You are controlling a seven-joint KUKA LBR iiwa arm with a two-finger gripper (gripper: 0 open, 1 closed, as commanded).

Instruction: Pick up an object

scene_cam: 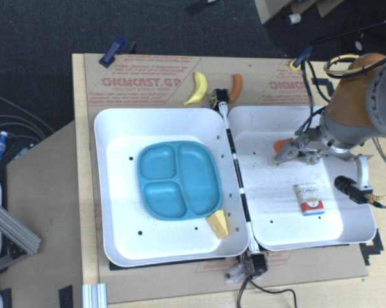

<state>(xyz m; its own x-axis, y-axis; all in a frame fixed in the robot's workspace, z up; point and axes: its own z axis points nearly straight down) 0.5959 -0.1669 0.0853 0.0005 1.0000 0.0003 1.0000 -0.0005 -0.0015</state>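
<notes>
A blue clip [113,52] lies at the far left corner of the desk [90,172], on the brown cardboard sheet printed with red lettering. The left bin [109,133] holds a blue divided plate [179,179] with three compartments, lying flat near the bin's middle, and a yellow wedge [218,223] — like a piece of cheese — rests just beside the plate's near right corner, close to the wall between the bins. Behind the bins, on the cardboard, a toy banana [197,88] and an orange sausage-shaped toy [235,86] lie near each other but apart, either side of a small black clamp at the bins' shared edge.

The right bin [263,236] holds a small box [308,199] with white and red print, lying flat toward the near side. Farther back in this bin a small red-orange object [282,145] sits on the floor, touching or just beside the tips of the gripper [294,151]. The arm reaches in from the right and bends low over the bin. Whether the jaws are parted or closed I cannot tell — nor whether the red-orange object is between them.
</notes>
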